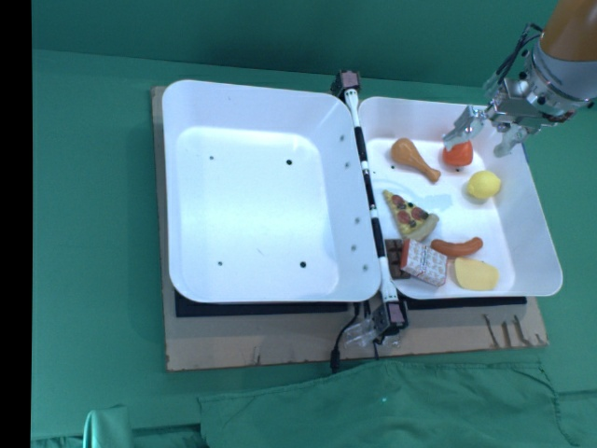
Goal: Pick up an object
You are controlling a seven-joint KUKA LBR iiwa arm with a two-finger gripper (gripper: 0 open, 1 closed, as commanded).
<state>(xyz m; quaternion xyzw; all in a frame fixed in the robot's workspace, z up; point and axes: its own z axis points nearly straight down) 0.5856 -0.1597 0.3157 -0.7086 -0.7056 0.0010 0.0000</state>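
One red tomato (457, 154) sits just below the spread-fingered, empty end effector (487, 135).

I count two white bins (187, 110), and one each of drumstick (414, 160), tomato (457, 155), lemon (483, 185), pizza slice (409, 215), sausage (456, 246), cheese wedge (477, 274) and red packet (424, 262).

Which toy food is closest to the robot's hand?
The red tomato, at the right bin's far end. The hand hovers right above it; the lemon and drumstick sit farther off.
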